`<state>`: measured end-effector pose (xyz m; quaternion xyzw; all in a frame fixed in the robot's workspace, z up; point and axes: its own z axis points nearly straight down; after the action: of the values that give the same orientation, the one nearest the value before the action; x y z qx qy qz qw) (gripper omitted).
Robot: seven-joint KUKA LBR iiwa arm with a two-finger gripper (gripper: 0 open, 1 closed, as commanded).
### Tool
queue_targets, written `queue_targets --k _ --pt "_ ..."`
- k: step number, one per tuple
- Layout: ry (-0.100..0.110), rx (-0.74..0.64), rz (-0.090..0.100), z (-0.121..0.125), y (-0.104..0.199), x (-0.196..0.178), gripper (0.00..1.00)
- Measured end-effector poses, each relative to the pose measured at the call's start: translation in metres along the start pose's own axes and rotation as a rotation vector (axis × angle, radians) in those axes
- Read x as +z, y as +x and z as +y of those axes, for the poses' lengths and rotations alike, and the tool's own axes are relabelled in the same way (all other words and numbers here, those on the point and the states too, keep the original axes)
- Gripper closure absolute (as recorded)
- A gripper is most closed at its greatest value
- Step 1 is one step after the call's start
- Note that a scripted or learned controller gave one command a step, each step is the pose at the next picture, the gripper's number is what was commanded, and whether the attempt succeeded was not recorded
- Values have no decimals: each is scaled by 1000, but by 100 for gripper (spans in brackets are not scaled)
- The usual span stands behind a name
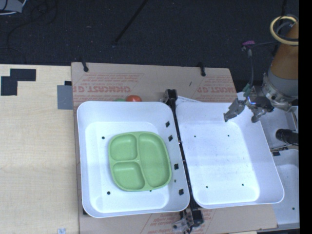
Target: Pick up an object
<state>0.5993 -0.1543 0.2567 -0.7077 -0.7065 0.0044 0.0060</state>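
One green divided plate [140, 161] lies flat, long axis across the left bin [92, 130]; fingers [233, 111] apart, holding nothing.

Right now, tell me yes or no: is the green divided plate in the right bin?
No. The green divided plate lies in the left bin, while the end effector hovers over the right bin's far corner.

arm: enters at right edge, upper right of frame | wrist: orange band at top right | gripper [245, 112]: fingers spread apart, nothing between them, right of centre
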Motion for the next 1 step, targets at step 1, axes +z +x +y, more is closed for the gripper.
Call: queue_targets --k 1 --pt "-14 -2 -3 2 0 -8 0"
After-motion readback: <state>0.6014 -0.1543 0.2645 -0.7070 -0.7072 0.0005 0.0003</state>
